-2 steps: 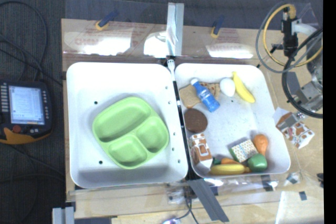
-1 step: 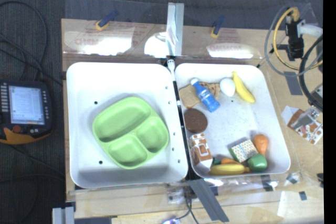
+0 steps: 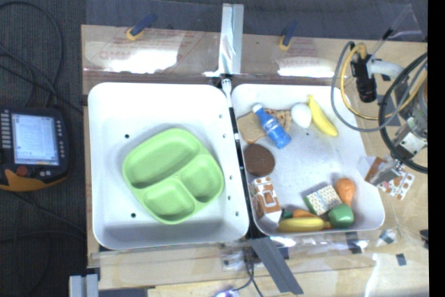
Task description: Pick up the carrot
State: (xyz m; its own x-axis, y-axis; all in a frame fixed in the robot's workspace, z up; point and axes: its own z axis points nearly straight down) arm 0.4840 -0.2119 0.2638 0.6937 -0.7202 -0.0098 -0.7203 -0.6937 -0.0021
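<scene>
step: pre-grasp, approaching not begun | carrot (image 3: 345,189) lying lower right of frame in right bin (image 3: 372,181), beside green toy | gripper state: cannot tell | next: descending over carrot, closing

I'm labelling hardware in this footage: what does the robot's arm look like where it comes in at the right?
Little of the arm shows: a pale grey-white piece at the right edge. Around it hang thin black cables in wide loops, with one yellowish cable curving alongside. A black cylindrical fitting hangs from a white connector. No markings are legible.
</scene>
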